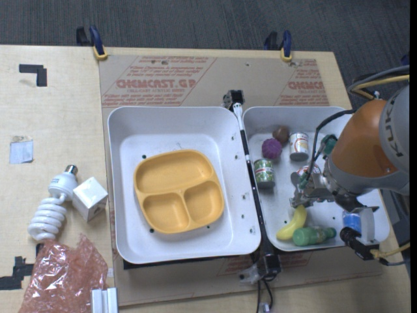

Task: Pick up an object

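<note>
The wooden surface (58, 116) holds two white bins side by side: the left bin (124, 175) has a yellow tray (178, 190), the right bin (260, 119) keeps small toys together for picking. The fingers (305, 194) hang low just above a yellow banana (292, 223), likely aiming for it, and I cannot tell if they are open or closed.

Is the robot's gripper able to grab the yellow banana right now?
Probably yes. The gripper hangs just above the banana in the right bin, and nothing covers the banana; the green bottle lies beside it.
</note>
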Controlling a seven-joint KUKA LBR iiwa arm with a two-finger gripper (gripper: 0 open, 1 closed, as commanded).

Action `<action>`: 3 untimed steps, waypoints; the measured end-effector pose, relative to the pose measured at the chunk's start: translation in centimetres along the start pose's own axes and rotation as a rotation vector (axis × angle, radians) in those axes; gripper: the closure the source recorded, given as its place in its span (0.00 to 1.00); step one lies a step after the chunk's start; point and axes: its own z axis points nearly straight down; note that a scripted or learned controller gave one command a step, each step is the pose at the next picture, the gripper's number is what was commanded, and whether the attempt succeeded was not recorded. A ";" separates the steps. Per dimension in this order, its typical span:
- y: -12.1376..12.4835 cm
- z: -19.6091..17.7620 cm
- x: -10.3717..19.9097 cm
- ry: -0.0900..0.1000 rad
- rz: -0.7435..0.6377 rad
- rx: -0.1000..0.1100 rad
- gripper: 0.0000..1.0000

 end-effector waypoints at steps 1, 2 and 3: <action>-1.7 -9.0 9.4 0.000 -0.003 0.001 1.00; 7.0 -9.0 14.7 -0.001 -0.005 0.002 1.00; 7.0 -9.1 13.7 -0.002 -0.003 0.002 1.00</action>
